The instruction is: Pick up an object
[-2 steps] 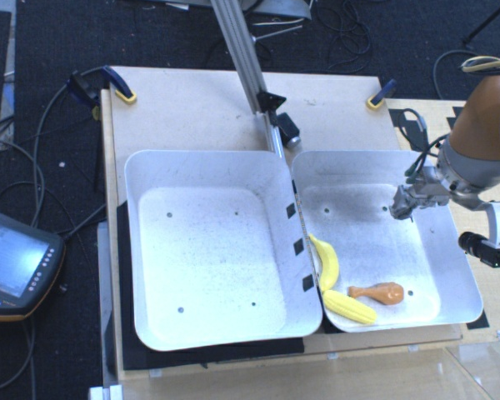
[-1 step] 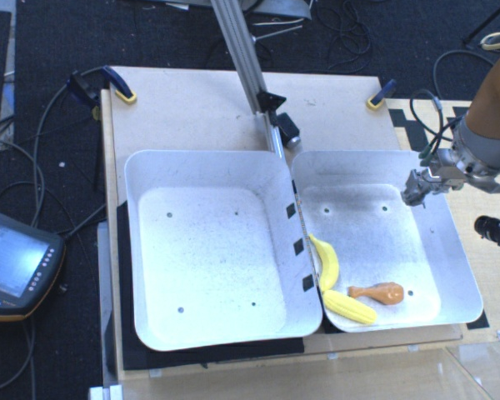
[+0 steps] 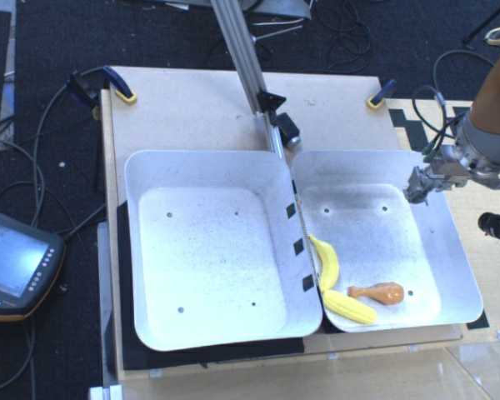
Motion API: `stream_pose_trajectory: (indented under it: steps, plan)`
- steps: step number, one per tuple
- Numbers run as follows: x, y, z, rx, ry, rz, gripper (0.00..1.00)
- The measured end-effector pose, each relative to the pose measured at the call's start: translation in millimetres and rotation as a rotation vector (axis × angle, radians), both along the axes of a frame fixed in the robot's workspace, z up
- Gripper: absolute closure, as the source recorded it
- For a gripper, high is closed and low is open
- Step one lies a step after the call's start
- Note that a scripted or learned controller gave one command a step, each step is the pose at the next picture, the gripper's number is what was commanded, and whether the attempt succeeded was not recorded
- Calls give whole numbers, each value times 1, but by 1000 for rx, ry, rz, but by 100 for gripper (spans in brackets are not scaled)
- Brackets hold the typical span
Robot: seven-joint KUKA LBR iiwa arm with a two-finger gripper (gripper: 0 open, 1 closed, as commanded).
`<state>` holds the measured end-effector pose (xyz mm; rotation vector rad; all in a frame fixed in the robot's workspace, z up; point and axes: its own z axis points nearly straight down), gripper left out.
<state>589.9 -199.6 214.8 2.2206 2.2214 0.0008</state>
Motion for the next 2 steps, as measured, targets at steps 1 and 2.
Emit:
stream_pose_trajectory:
  steps: [1,2]
  plan:
    - [7,61,0,2,1,5,100]
    - [16,108,2,1,1,4,100]
